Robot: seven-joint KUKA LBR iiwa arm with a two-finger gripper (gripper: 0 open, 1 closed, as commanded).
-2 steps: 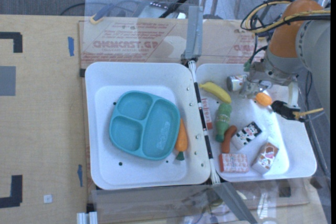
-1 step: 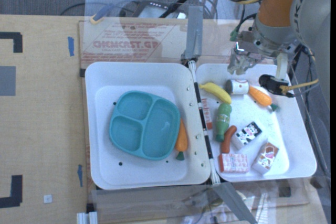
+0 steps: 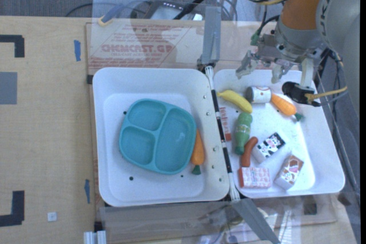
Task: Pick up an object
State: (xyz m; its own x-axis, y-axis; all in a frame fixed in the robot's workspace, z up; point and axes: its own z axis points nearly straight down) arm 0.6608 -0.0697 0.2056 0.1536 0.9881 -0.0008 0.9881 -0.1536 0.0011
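Yellow banana [image 3: 235, 100] below open gripper [image 3: 263, 70]

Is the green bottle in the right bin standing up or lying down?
Lying down. The green bottle rests on its side on the right bin floor, lengthwise beside the banana.

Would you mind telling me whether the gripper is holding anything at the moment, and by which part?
Nothing is held: the gripper hangs open above the right bin's far edge.
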